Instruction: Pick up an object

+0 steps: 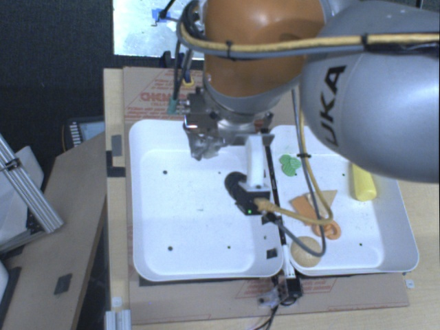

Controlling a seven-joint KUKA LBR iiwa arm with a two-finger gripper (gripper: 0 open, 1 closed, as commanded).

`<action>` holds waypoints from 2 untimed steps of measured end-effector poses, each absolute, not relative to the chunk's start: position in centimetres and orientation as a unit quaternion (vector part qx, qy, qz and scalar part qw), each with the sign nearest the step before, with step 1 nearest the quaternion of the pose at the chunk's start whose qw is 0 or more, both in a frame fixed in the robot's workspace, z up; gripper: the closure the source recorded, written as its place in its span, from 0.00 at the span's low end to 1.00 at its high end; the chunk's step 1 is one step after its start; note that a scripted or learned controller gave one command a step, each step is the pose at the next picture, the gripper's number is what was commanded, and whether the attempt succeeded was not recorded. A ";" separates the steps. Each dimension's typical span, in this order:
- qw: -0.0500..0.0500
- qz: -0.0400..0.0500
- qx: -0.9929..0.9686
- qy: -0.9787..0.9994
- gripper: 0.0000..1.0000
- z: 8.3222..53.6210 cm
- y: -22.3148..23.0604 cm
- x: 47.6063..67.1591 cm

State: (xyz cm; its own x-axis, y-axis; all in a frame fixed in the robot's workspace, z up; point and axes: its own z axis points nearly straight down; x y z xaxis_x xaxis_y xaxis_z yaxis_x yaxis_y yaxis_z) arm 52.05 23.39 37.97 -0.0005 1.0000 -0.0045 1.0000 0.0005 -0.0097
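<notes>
Arm (261, 47) hides the jaws' state; green piece (289, 163), yellow block (362, 183), orange ring (332, 230) occupy right bin (371, 239).

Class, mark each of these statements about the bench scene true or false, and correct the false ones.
1. The green object lies in the view's right bin. True.
2. The yellow object lies in the view's left bin. False: it lies in the right bin, by its right wall.
3. The gripper hangs over the far part of the left bin. True.
4. The orange ring touches the green object. False: they are well apart, and the ring lies nearer the front, close to a beige round thing.
5. Both bins are blue. False: both are white.
</notes>
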 end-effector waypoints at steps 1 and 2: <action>0.000 0.000 -0.707 -0.707 0.00 38.7 23.4 52.1; 0.000 -0.001 -0.707 -0.708 1.00 39.8 23.5 52.2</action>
